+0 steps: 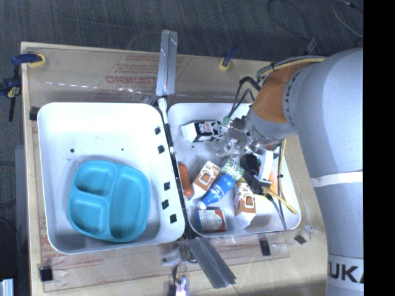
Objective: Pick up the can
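Short cylindrical can with orange-and-white label [211, 219] lies on its side at the near edge of the right white bin [290, 224]. Hand [237, 145] sits far-right of it, over clutter; finger state: cannot tell. Blue plastic bottle [219, 190] lies between them.

White letters "UKA" stand on the arm's grey base [345, 270]; the bench's [133, 73] faint red print is unreadable.
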{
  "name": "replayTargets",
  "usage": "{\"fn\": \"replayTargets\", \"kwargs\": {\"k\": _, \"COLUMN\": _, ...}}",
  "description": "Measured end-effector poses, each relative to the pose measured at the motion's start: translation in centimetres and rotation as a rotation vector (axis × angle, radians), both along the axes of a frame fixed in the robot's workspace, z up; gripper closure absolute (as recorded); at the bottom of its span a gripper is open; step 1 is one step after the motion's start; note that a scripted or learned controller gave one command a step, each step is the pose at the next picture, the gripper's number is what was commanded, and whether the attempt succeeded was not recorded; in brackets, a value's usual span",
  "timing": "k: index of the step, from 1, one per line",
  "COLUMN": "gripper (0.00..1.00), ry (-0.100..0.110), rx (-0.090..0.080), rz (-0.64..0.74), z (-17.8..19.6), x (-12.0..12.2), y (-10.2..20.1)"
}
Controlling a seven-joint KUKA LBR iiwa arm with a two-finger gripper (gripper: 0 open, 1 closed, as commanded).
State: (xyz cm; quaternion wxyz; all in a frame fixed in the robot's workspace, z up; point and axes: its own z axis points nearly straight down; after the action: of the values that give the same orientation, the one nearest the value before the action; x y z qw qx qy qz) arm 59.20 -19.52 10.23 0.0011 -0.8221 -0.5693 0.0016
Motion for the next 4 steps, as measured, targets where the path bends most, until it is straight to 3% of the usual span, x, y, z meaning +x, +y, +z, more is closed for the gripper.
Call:
{"fn": "replayTargets", "kwargs": {"k": 1, "gripper": 1.00, "ry": -0.001, "rx": 0.001, "rz": -0.089, "z": 18.1, "x": 1.9, "y": 4.9}}
{"fn": "replayTargets", "kwargs": {"k": 2, "gripper": 0.00, "ry": 0.001, "rx": 0.001, "rz": -0.088, "z": 18.1, "x": 1.9, "y": 4.9}}
{"fn": "replayTargets", "kwargs": {"k": 3, "gripper": 0.00, "ry": 0.003, "rx": 0.001, "rz": -0.058, "z": 5.8, "x": 4.8, "y": 2.2}}
{"fn": "replayTargets", "kwargs": {"k": 4, "gripper": 0.00, "ry": -0.029, "rx": -0.008, "rz": 0.061, "z": 1.7, "x": 4.6, "y": 0.4}}
